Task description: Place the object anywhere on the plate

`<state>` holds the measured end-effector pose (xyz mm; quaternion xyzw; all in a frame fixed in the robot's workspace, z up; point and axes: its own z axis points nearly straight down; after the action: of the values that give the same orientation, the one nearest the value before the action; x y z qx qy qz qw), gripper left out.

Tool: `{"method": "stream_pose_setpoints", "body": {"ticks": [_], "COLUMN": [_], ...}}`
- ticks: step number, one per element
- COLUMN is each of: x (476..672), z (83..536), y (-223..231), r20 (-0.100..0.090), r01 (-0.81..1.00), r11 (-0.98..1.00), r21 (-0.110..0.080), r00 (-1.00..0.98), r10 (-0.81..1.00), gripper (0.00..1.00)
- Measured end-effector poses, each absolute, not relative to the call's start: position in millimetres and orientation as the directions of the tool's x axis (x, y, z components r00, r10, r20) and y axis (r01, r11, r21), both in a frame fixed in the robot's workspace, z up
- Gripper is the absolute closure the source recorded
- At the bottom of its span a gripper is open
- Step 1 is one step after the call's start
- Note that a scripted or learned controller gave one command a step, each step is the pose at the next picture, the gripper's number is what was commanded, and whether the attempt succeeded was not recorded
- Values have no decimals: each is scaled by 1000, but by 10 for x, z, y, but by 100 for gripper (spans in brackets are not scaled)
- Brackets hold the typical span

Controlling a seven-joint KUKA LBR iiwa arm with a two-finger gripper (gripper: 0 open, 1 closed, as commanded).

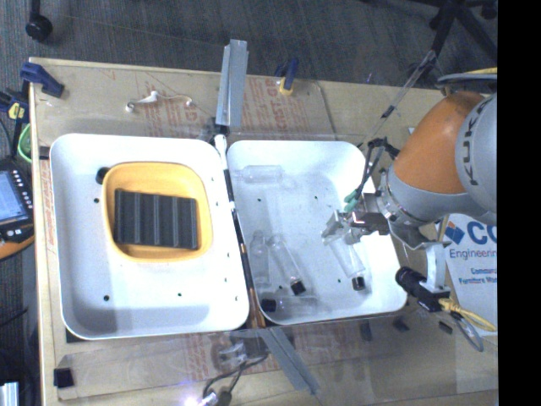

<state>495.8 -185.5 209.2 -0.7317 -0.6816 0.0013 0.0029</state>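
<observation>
A yellow plate lies in the left white bin, and a dark grey ribbed block rests on its middle. In the right bin lie several clear plastic pieces. One clear tube with a black cap lies at the right, and another clear tube lies near the middle. A clear cup-like piece sits toward the back. My gripper hangs low over the right part of the right bin, just above the right tube's upper end. The clear plastic blurs what lies under it.
A metal bar lies on the bench behind the bins, and a blue clamp sits beside it. The arm's grey and orange body overhangs the right bin's right rim. A handheld device sits at the far left.
</observation>
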Motion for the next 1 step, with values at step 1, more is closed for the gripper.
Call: {"method": "stream_pose_setpoints", "body": {"ticks": [1], "x": [5267], "z": [2402], "y": [-784], "r20": [1], "r01": [999], "r11": [-35], "r21": [-3], "r00": [35], "r10": [999], "gripper": [100]}}
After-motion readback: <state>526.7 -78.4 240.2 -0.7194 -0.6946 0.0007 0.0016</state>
